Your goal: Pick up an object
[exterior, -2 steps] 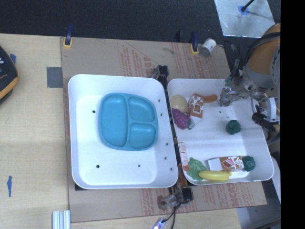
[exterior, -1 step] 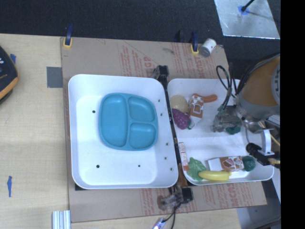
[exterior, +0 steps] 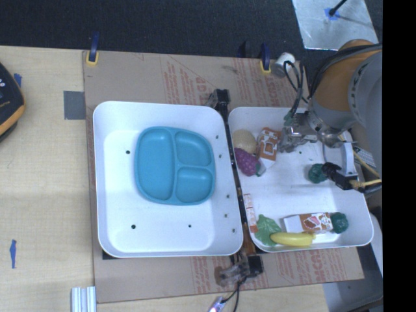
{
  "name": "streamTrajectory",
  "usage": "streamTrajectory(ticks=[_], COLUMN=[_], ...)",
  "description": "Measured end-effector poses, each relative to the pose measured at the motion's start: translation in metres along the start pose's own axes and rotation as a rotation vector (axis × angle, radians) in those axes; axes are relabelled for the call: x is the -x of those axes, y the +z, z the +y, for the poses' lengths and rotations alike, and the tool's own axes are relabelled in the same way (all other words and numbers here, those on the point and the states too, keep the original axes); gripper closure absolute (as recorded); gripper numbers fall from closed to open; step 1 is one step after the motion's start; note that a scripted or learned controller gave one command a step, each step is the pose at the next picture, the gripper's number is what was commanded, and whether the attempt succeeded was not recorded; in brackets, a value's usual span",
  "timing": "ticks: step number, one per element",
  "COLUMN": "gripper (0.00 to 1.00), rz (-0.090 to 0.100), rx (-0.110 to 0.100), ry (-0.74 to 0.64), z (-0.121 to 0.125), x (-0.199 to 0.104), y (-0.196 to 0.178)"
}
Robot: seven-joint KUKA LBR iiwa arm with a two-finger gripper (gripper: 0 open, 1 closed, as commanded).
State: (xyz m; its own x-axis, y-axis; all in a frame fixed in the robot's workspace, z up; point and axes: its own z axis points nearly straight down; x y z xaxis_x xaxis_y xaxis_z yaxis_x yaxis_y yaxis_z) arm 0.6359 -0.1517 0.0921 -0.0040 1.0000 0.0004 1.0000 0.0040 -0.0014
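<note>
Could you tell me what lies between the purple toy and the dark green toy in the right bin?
The camera view shows bare white bin floor between purple toy and dark green toy.

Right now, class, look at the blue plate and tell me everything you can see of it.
The blue plate is a light blue tray with rounded corners, smooth like plastic, split by raised ridges into three compartments: one long section on its left side in the camera view and two smaller ones on its right. It lies flat, right side up and slightly turned, on the floor of the left bin, nearer that bin's far wall. Nothing else touches it.
</note>
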Motion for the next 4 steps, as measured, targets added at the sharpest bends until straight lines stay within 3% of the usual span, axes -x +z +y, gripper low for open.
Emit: streamTrajectory(ticks=[1,2,3,4], gripper=[0.00,0.00,0.00,0.00], rz=[-0.001,0.000,0.001,-0.001], rx=[-0.001,0.000,-0.002,0.000], ry=[0.002,0.000,-0.002,0.002], z=[-0.056,0.011,0.021,0.021], x=[0.061,0.060,-0.055,0.001], y=[0.000,0.000,0.000,-0.051])
